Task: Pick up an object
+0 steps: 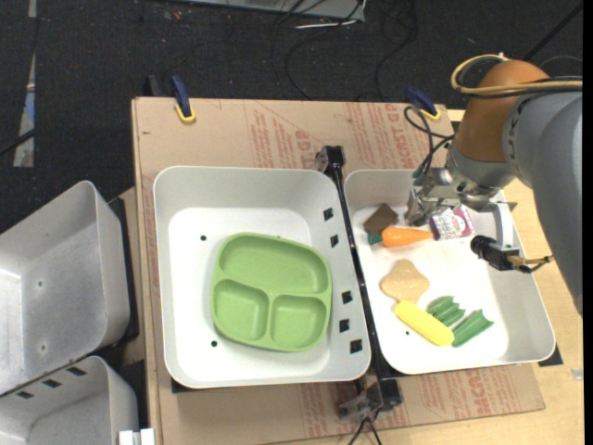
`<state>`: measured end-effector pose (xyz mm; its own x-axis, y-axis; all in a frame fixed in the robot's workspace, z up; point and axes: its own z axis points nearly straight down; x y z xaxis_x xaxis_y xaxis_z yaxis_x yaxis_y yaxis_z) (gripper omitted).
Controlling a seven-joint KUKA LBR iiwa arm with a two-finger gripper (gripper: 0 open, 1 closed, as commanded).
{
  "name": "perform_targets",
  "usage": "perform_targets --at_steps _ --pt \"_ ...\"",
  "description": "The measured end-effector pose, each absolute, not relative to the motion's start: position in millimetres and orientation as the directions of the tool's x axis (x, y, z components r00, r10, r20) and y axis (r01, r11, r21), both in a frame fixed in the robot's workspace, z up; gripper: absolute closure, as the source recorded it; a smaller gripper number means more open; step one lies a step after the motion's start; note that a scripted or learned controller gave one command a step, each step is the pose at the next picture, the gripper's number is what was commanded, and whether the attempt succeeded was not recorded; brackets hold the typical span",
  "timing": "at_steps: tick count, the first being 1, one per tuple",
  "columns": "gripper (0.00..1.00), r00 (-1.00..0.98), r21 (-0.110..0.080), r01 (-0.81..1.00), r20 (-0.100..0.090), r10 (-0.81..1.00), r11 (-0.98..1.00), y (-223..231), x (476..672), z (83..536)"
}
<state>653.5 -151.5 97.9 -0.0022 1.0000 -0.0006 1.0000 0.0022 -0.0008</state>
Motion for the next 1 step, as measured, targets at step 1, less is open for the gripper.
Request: perform_targets --at_steps 1 --pt "1.00 -0.004 0.003 1.000 -0.001 1.000 0.004 -151.3 654.6 110.9"
